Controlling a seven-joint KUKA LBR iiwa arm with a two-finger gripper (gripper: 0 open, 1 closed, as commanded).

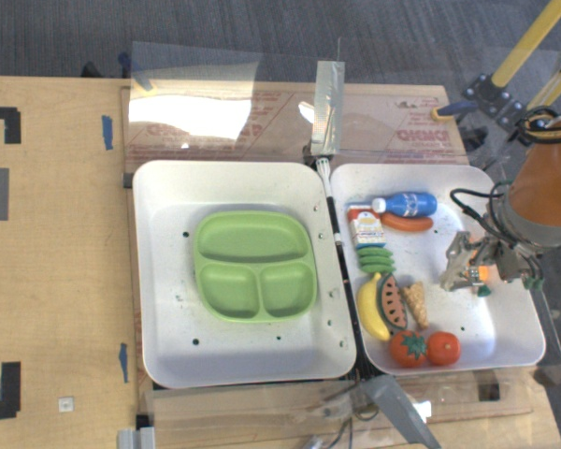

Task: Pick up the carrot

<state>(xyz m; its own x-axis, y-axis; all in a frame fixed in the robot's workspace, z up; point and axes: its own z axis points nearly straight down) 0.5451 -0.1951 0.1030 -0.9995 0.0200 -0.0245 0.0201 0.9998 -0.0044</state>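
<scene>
The tool is clamped on the carrot by its tip near the right bin's right edge, so it may slip out.

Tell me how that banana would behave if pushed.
The banana is curved and lies flat, so it would probably pivot rather than roll. It looks like toy plastic, so likely stiff and light. The watermelon slice beside it may get shoved along.
</scene>
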